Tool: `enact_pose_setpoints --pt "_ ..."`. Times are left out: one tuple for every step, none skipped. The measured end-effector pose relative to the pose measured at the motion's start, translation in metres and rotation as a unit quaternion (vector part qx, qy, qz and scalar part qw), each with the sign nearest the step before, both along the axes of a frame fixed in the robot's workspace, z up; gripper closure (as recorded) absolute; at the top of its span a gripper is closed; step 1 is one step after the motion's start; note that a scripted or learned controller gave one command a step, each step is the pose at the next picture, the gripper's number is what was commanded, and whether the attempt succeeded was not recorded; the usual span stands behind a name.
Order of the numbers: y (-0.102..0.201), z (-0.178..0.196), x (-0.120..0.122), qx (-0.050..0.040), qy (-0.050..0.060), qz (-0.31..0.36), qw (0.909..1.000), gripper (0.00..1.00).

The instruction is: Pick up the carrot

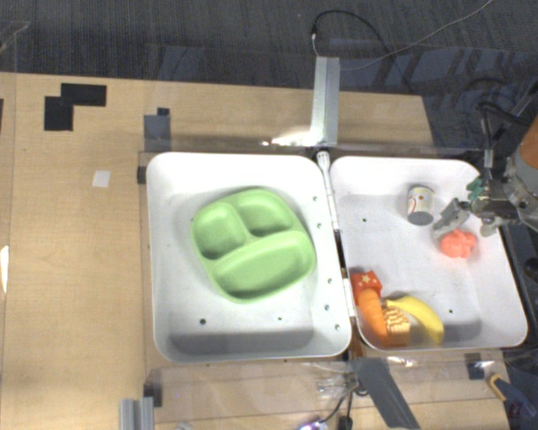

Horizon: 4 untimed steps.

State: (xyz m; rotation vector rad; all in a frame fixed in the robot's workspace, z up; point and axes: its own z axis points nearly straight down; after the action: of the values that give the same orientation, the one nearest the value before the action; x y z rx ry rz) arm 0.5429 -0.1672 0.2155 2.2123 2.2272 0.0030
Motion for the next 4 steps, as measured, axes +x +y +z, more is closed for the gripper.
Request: enact_pose_setpoints --pt "-0.030 0.093 -0.055 -0.0002 -0.002 -0.164 0.9864 0.00" --pt "-0.029 0.104 -0.053 -0.0009 -0.004 -0.160 0.9872 1.00" --pt "-0.028 0.115 -0.051 -0.0014 -0.005 -0.155 0.9880 1.00" --pt "-0.025 0.222 -0.055 -0.0014 -0.002 0.049 0.9988 1.00"
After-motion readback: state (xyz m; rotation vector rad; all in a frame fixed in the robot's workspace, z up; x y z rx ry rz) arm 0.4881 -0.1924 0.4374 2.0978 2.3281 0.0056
